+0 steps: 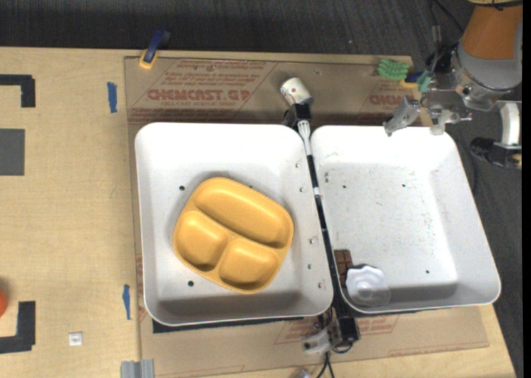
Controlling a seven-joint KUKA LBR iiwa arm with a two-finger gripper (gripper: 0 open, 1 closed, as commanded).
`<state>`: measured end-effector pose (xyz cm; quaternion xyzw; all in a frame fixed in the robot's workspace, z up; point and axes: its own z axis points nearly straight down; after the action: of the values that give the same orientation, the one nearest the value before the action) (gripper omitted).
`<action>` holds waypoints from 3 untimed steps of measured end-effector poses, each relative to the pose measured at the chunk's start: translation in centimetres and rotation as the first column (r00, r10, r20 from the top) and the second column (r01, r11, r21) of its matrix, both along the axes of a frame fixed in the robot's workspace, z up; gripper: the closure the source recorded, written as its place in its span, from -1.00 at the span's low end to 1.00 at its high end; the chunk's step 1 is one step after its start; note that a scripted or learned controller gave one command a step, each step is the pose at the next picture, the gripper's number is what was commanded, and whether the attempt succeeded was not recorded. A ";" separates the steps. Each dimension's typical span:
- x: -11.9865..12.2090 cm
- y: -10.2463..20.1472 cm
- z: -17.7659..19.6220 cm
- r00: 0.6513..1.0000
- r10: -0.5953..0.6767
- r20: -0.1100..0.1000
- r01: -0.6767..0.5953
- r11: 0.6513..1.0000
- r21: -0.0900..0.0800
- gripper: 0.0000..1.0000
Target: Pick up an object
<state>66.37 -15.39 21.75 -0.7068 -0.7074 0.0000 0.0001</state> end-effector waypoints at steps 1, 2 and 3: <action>-8.3 0.9 -12.3 0.992 0.127 -0.002 -0.127 0.992 0.001 -1.00; -5.7 -2.5 -12.0 0.995 0.102 0.002 -0.102 0.995 -0.002 -1.00; -4.9 -2.2 -11.2 0.973 0.231 0.003 -0.231 0.973 -0.002 -1.00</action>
<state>61.50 -17.60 10.60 -0.6198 -0.7848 -0.0005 -0.0016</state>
